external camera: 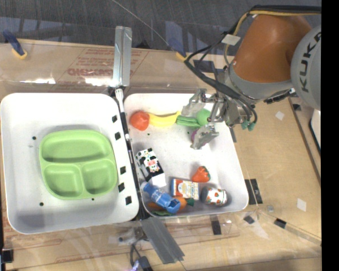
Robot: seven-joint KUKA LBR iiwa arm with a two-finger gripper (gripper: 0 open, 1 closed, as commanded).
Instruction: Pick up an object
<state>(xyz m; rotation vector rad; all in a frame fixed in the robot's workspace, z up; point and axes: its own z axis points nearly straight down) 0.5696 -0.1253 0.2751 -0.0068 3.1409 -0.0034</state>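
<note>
Two white bins sit on the tabletop (282, 168); the left bin (22, 123) holds a green divided tray (77, 164); the right bin (229, 157) holds an orange ball (139, 120), banana (164, 118), cow-print box (149, 162) and cartons; the claw (202, 130) hangs over a green object (196, 117) near the far rim, grip unclear; "KU" reads on the arm (305, 66).

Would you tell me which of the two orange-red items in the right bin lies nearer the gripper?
The orange ball beside the banana, at the bin's far edge, roughly level with the gripper; the strawberry-like piece lies lower, towards the near edge.
</note>
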